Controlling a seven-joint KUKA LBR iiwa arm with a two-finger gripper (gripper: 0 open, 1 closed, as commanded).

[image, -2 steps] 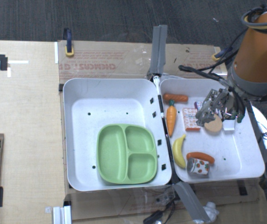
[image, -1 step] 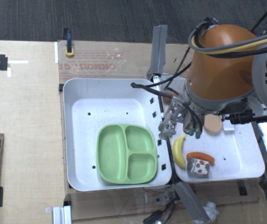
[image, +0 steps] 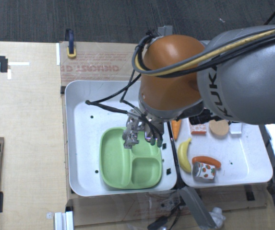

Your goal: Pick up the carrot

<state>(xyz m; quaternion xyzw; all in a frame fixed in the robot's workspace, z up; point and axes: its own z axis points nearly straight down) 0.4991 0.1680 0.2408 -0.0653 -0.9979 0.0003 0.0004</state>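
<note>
My claw (image: 139, 134) hangs over the left bin (image: 79, 143), just above the top edge of the green divided tray (image: 127, 164) that lies in it. Nothing sits between my fingers; from this angle I cannot tell how wide they stand, since the metal parts bunch together under my wrist.

The carrot (image: 176, 128) is to the right of my claw, near but not touching it, in the right bin (image: 252, 171) right by the wall the two bins share. I see just an orange sliver of it, upright in the view, with my orange wrist covering its upper end. Below it, further from my wrist, lies a banana (image: 184, 156), and beside that a red sausage (image: 207, 161) on top of a small patterned carton (image: 204, 172). A round tan disc (image: 219, 128) sits further right of the carrot.

As I judge it, I am in the approach step: the carrot is not yet grasped and I am over the wrong bin. The next move calls for a short shift to the right across the shared wall, lining my fingers across the carrot's narrow body, then descending. The wall close on one side and the banana just below leave little room, so the placing must be careful.
</note>
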